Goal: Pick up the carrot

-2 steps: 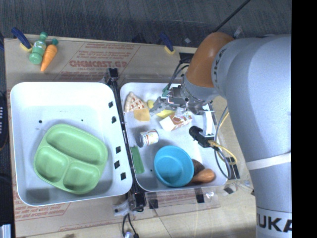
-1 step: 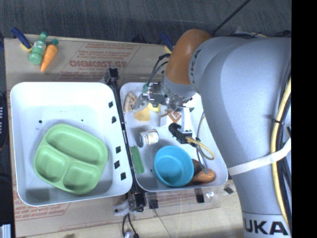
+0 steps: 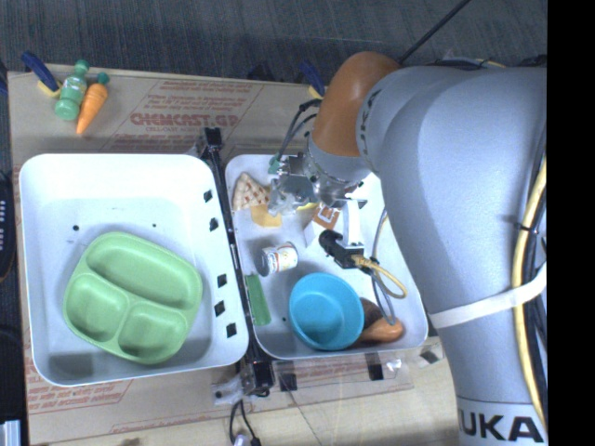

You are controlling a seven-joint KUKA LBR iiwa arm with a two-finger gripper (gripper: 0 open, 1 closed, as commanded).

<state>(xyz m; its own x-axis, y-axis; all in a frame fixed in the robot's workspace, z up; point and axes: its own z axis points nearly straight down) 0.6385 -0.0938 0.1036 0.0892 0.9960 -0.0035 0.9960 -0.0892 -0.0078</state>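
I have the gripper [image 3: 299, 186] down in the right bin [image 3: 402, 277], jaw state I cannot tell, while the carrot [image 3: 91, 107] lies outside on the cardboard [image 3: 186, 110] beyond the left bin [image 3: 37, 249], so reaching it comes next.

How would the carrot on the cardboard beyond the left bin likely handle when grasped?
The carrot looks like a moulded toy, so probably stiff and light. Its tapered, rounded body may roll or slip. The green toy right beside it might get nudged.

brown bench [image 3: 167, 114] under two white bins [image 3: 56, 184], carrot [image 3: 91, 106]
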